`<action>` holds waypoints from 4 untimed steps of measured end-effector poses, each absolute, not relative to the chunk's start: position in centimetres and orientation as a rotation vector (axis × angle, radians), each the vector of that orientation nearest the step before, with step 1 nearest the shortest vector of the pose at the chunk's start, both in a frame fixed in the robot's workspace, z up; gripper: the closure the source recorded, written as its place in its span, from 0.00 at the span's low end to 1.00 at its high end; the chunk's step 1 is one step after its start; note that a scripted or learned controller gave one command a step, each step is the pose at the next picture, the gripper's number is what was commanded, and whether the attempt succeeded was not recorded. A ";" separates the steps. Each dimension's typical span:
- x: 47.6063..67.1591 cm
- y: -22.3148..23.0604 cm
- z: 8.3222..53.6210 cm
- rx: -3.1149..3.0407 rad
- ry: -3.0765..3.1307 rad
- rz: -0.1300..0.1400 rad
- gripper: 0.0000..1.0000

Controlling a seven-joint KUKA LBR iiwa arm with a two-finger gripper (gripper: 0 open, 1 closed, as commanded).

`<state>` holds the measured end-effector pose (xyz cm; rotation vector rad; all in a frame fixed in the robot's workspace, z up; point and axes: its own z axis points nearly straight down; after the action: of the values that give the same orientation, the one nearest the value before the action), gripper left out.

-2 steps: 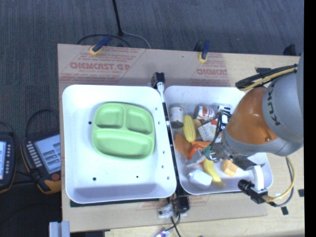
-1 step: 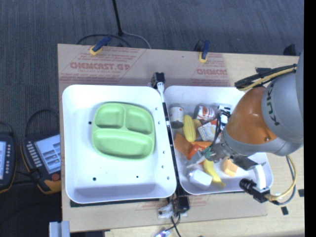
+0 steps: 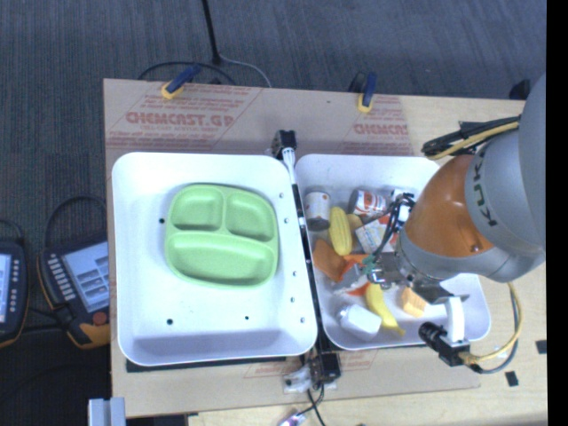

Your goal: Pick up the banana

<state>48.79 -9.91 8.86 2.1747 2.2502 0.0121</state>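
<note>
Banana [image 3: 382, 308] lies in the right bin [image 3: 475, 327], gripper [image 3: 377, 273] right above it; can't tell its finger state.

The banana [image 3: 382, 307], yellow and small, lay slanted in the right bin [image 3: 477, 327] near its front edge, amid other items, partly under the arm.

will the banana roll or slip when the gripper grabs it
The banana looks smooth and curved, so it may slip or twist between fingers. It lies wedged among other toys in the right bin, so rolling seems unlikely.
</note>
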 end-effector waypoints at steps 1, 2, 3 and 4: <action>48.8 -10.0 9.9 2.176 2.247 0.011 1.00; 57.4 -5.6 18.5 2.377 2.053 -0.001 1.00; 53.8 -0.1 18.4 2.576 1.801 -0.005 1.00; 59.2 -1.2 24.3 2.048 2.380 -0.003 1.00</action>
<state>59.22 -1.19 24.34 2.0485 2.3796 -0.0026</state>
